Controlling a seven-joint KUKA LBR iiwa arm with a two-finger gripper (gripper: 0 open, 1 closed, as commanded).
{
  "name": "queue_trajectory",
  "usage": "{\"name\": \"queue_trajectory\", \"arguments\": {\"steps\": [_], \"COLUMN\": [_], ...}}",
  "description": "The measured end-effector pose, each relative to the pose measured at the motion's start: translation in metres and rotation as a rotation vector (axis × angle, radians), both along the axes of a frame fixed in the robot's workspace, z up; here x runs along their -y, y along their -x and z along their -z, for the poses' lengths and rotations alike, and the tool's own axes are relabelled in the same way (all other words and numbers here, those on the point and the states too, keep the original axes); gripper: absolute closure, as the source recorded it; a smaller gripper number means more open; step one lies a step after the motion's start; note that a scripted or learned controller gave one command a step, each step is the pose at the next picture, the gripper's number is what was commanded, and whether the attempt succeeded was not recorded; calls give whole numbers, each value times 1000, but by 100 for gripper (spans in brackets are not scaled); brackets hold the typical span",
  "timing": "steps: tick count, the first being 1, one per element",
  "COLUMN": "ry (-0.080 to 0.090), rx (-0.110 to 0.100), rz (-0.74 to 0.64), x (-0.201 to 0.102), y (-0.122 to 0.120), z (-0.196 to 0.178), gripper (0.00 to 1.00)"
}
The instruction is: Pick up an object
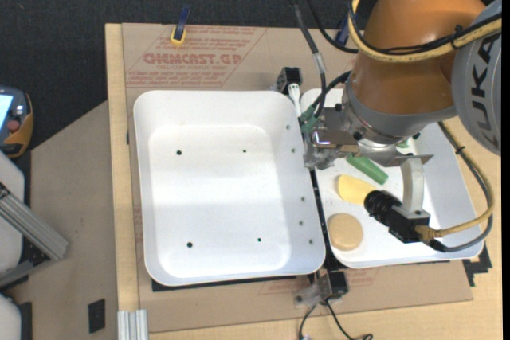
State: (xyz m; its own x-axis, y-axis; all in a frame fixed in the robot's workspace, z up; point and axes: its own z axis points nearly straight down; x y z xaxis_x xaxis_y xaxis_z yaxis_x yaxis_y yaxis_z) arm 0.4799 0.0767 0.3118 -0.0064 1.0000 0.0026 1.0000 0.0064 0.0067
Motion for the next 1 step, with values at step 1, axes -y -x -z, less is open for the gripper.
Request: {"name": "queue_trajectory", "arguments": {"steps": [1], "ry": [-3], "rx": [6], "rz": [-2], "x": [-59], "y": [0], "z": [-100], "gripper": [100]}}
